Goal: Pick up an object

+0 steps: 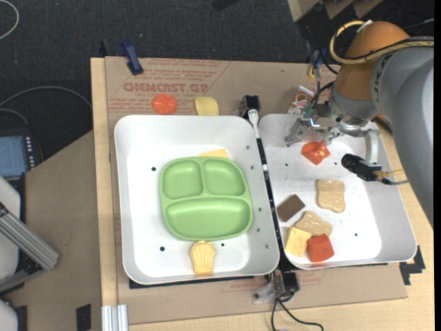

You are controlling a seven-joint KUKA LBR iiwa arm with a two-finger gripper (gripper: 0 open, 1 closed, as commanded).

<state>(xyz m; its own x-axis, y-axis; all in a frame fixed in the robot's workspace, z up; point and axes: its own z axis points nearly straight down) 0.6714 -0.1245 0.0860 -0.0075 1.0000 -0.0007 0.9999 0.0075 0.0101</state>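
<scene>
Well, over on the left the surface [110, 81] is brown board, with a blue clip [131, 56] at its far edge. An orange disc [164, 103] and a pale yellow lump [206, 106] lie just beyond the left bin [138, 157]. Inside that bin a green plate [205, 198] with three compartments sits in the middle. A yellow slab [215, 154] pokes out from behind its far rim, and a yellow shell [202, 256] lies against its near rim.

Next comes the right bin [379, 219], side by side with the first. In its near part lie a brown square [290, 206], a yellow cube [298, 241], a tan cracker [313, 223] touching that cube, and a red cube [320, 247] just beside them. A tan toast [331, 194] lies a little further back.

At the far end of this bin is a red wedge [315, 152]. The end effector [313, 131] hangs right over it, very close. I cannot tell whether it is wide or narrow, nor whether it has the wedge. The grey arm [413, 95] with its orange band [365, 54] reaches in from the right.
</scene>
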